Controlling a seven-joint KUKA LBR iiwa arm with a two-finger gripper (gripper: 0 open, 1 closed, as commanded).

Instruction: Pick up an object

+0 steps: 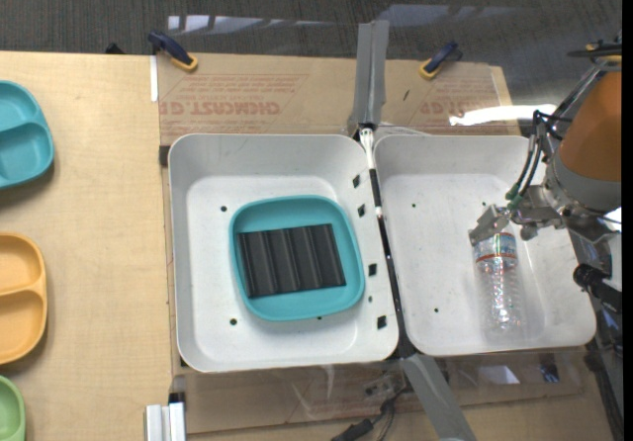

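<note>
Trays first, far left on the bench: a teal one [22, 144], an orange one [20, 296] below it, a sliver of green [8, 412] at the bottom edge, none of them your concern. Moving right, the left bin [198, 231] carries a teal dish [297, 257] with a dark ribbed insert [294, 259]; it sits well apart from the arm, so let it be.

Now cross the divider into the right bin [435, 192], and here's your target: a clear plastic bottle [499, 286] lying on its side, cap end up toward the back, body running down toward the near wall. The gripper [499, 221] is right at that cap end, touching or just above it, and I cannot tell how its jaws stand from this angle, nor whether anything is caught between them.

So, my read: you're at the grasp itself. The neck looks like a slim, slippery hold, and a round bottle will likely roll if nudged. You'd do better to centre over the body, straddle it across its width, come straight down, close firmly, then lift slowly and check it comes up with you.
</note>
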